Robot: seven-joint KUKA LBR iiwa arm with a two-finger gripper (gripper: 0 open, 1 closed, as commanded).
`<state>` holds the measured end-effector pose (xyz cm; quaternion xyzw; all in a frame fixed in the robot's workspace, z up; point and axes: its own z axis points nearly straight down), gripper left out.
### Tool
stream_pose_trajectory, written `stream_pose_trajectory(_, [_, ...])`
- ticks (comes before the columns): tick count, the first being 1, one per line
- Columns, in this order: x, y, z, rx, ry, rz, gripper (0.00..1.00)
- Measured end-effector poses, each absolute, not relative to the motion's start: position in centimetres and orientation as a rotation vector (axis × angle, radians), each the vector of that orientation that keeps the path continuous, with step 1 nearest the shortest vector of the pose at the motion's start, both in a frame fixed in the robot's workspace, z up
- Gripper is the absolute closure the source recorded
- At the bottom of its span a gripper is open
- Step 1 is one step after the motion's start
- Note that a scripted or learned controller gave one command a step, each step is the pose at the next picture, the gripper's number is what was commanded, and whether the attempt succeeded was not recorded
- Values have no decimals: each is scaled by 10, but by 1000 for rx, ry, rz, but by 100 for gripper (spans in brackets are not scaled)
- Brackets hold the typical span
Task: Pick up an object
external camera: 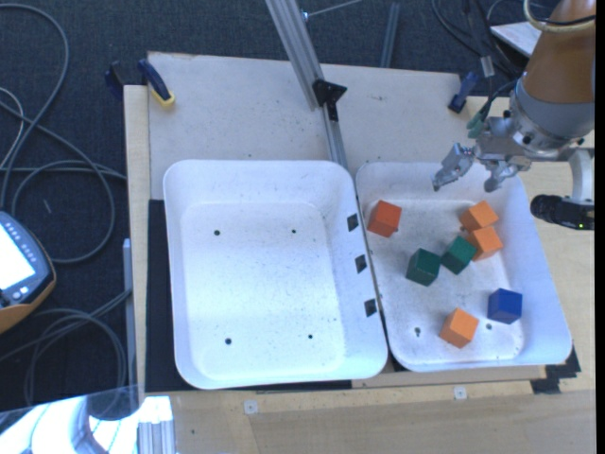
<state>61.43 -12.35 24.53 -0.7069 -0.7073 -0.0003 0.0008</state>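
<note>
A pale wooden table [236, 112] stood on dark carpet [57, 93] strewn with black cables [38, 173]. A metal rail [295, 31] slanted across the table's far side, and blue clamps [156, 80] gripped its edge.

All the cubes [458, 253] sit in the right bin [544, 282], which is just right of the left bin [189, 206], rims touching. Inside the right bin: one cube near its left wall, four clustered mid/right side, two toward the front. Gripper [473, 170] hangs over the right bin's back edge, arm [558, 64] coming in from behind-right.
</note>
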Motion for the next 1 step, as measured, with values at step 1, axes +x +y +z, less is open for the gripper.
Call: stream_pose_trajectory(1, [557,-40,288,-2209,-2230,-6,0])
